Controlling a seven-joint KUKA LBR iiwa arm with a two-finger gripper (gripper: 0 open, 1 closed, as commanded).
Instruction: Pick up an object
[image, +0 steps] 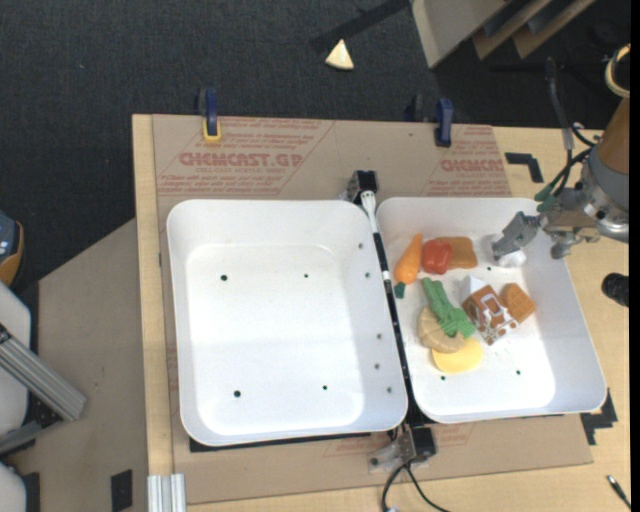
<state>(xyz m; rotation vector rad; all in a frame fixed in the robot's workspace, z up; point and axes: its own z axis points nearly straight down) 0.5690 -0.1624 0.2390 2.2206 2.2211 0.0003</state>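
Observation:
The right bin (560, 385) holds a cluster of toy foods: an orange carrot (409, 259), a red tomato-like piece (437, 256) against a tan block (462, 251), a green piece (446, 308) lying over a beige round (436, 330), a yellow disc (459, 359), and a brown-and-white piece (490, 311) beside an orange-brown block (518, 301). My gripper (515, 238) hangs over the bin's upper right part, to the right of the tan block, with nothing seen between its fingers.
The left bin (190, 300) sits beside the right one, with a black divider strip (383, 275) between them. Two blue clamps (209, 104) (443, 117) hold the brown board at the back. The arm comes in from the right edge.

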